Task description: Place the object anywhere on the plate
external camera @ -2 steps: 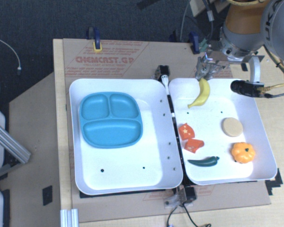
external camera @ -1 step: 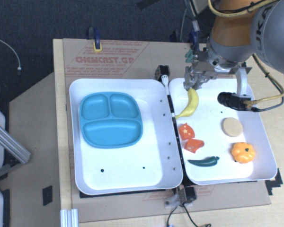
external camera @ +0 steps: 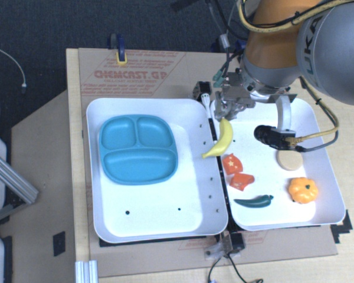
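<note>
The gripper (external camera: 226, 115) is clamped on the banana's (external camera: 220, 140) top end; the banana hangs over the rim between the bins. The plate (external camera: 138, 148) sits in the left bin. Held by its tip, the banana could swing or slip free short of the plate.

Bench (external camera: 76, 158), two white bins (external camera: 194, 217), probably touching

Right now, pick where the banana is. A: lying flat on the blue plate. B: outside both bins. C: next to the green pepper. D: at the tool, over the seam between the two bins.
D: the banana hangs at the tool, over the seam.
</note>
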Robot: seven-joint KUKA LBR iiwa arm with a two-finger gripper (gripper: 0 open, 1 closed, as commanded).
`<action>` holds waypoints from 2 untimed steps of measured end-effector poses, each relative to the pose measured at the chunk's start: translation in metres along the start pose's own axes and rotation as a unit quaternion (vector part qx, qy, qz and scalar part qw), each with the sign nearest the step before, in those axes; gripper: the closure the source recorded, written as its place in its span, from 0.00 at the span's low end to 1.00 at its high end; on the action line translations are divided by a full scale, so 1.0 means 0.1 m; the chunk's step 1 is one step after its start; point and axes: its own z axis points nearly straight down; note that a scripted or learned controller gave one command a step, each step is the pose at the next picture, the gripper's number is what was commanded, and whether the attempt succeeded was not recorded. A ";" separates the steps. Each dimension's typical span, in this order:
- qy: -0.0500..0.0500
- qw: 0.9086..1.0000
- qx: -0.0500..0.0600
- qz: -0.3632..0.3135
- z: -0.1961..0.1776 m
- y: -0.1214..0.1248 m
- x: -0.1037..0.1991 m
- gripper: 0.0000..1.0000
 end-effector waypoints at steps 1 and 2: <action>0.000 1.000 0.000 0.000 -0.01 -0.32 0.47 1.00; 0.000 1.000 0.001 0.000 0.21 -0.54 0.88 1.00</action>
